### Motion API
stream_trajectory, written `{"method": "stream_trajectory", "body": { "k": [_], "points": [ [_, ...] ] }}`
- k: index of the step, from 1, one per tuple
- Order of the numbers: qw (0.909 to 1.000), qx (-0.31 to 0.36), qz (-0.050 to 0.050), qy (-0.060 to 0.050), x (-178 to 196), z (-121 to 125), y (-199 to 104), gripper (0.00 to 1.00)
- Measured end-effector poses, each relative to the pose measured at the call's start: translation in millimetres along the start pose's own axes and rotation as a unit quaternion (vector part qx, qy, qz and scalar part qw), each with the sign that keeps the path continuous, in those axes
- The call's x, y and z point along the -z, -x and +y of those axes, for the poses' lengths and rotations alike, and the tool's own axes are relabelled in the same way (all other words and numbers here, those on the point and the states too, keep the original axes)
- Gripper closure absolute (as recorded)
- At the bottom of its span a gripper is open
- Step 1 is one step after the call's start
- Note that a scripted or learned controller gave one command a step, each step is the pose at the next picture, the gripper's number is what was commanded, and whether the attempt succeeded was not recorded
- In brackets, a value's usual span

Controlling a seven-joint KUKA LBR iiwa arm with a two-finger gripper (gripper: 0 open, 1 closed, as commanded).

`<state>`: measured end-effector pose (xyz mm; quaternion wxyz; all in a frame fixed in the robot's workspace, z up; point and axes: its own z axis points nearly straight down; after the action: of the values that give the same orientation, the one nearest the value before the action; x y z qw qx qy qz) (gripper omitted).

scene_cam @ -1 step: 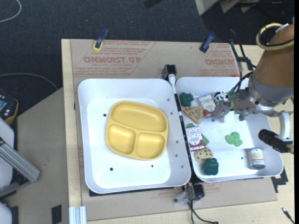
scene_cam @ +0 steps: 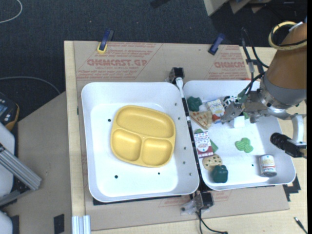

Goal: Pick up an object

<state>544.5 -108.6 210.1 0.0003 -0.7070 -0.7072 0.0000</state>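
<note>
Candidate objects all sit in the right bin point(scene_cam: 287, 177): a dark green pepper-like piece point(scene_cam: 219, 173) at the near-left corner with a tan cracker-like block point(scene_cam: 211, 161) touching it, a red-and-white packet point(scene_cam: 202, 141) just behind those, a light green leafy piece point(scene_cam: 243, 145) mid-bin, a small can point(scene_cam: 267, 165) near the right wall. At the far-left end: a dark green piece point(scene_cam: 194, 103), a tan waffle-like piece point(scene_cam: 201, 118) and a small printed carton point(scene_cam: 214, 106).

Gripper point(scene_cam: 237, 115) is low over the far-middle of that bin, just beside the carton, with a small white bit right under it. Can't tell finger state: the tip is a clutter of grey metal and cable from this angle. Nothing visibly between the fingers, so I wouldn't call anything grasped.

Left bin point(scene_cam: 92, 145) holds a yellow divided tray point(scene_cam: 143, 135), compartments bare.

Progress, my read: arm is at the reach/descend stage. Grasp, lift and clearing the bin are all left to do. Nearest candidates are the carton and the white bit.
</note>
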Motion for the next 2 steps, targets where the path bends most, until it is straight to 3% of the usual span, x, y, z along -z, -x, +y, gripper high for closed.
{"method": "stream_trajectory", "body": {
  "k": [1,2],
  "points": [
    [1.0,0.0,0.001,-0.003,-43,-2,-3,0.0],
    [1.0,-0.002,-0.002,0.001,-104,-2,1,0.0]
  ]
}}
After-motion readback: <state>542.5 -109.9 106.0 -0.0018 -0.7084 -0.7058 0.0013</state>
